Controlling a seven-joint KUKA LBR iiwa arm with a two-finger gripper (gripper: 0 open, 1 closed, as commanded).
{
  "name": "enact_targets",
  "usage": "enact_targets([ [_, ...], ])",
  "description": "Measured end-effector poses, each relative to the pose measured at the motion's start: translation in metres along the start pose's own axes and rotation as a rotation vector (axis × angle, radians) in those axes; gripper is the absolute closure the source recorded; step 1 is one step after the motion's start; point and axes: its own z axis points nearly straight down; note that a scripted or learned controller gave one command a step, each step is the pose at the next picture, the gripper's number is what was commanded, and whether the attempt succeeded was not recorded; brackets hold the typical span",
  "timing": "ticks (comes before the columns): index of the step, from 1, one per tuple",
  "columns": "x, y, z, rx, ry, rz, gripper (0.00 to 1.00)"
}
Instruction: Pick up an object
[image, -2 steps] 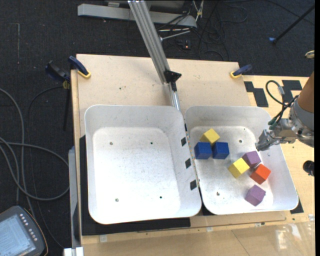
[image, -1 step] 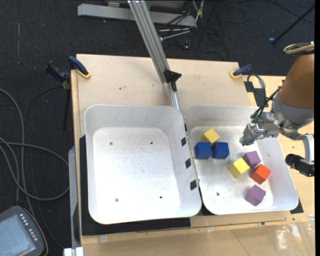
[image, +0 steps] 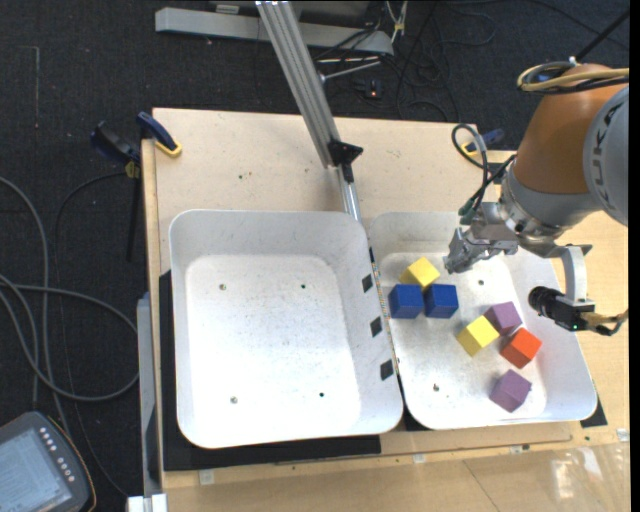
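With the pincer (image: 462, 258), whose opening we cannot tell, above the small yellow foam cube (image: 423, 272), we should centre, then descend squarely clear of the blue cubes (image: 423, 300).

A pale wooden bench (image: 250, 160) stands on a dark carpeted floor (image: 60, 80), where thin black cables (image: 40, 330) loop along the left side. A blue and yellow clamp (image: 150, 135) grips the bench's far left corner, and a slanted aluminium pole (image: 305, 85) rises from its far middle. A grey screened device (image: 35, 470) sits at the lower left.
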Motion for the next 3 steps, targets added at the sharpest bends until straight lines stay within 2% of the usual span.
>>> enact_targets([
  [1, 0.053, 0.017, 0.008, 0.002, 0.000, 0.000, 1.00],
  [2, 0.104, 0.035, -0.007, 0.000, 0.000, 0.000, 1.00],
  [3, 0.152, 0.065, -0.010, 0.000, 0.000, 0.001, 1.00],
])
